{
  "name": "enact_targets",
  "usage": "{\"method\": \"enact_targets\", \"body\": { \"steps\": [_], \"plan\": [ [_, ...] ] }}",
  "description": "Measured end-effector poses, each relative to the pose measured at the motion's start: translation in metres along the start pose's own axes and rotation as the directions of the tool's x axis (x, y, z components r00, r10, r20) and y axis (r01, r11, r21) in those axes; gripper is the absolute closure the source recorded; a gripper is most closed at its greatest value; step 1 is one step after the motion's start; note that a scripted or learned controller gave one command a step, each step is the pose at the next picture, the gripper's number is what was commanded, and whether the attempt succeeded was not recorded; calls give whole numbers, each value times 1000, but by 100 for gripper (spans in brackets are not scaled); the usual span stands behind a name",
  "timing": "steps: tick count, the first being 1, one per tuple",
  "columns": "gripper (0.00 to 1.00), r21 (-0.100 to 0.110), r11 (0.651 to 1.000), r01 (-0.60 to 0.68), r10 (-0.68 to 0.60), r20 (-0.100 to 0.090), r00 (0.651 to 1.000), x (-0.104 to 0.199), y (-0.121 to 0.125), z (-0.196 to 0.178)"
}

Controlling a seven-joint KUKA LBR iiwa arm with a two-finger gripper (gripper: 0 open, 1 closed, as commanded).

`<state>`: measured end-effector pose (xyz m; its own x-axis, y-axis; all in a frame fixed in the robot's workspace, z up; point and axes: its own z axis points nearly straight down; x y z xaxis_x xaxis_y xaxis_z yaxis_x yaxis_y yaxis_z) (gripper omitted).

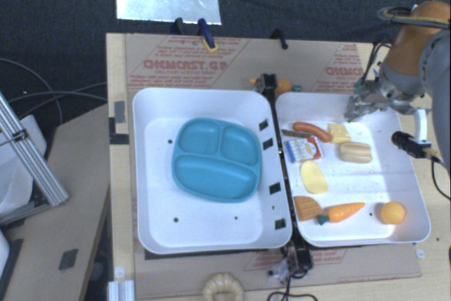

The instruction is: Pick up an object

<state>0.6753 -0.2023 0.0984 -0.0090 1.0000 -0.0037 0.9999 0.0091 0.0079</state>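
Toy food sits loose in the right bin (405,151). Hot dog (311,130) nearest the tool (354,111) looks light, stiff, a bit slick, so pinch across its middle. Tool's opening, can't tell honestly.

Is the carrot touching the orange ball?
Apart. The camera view shows bare white bin floor between the carrot and the orange ball.

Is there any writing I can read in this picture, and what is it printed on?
"CHEMCAST GP": red print on the brown paper-covered board under the white bins, at its upper left.
The red print repeats at the board's upper right, partly hidden.
Small red, white and blue packet: print too small to read.
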Motion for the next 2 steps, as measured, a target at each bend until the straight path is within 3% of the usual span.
{"method": "enact_targets", "body": {
  "steps": [2],
  "plan": [
    [100, -2, 1000, -3, 3, -1, 1000, -3, 2, -111]
  ]
}}
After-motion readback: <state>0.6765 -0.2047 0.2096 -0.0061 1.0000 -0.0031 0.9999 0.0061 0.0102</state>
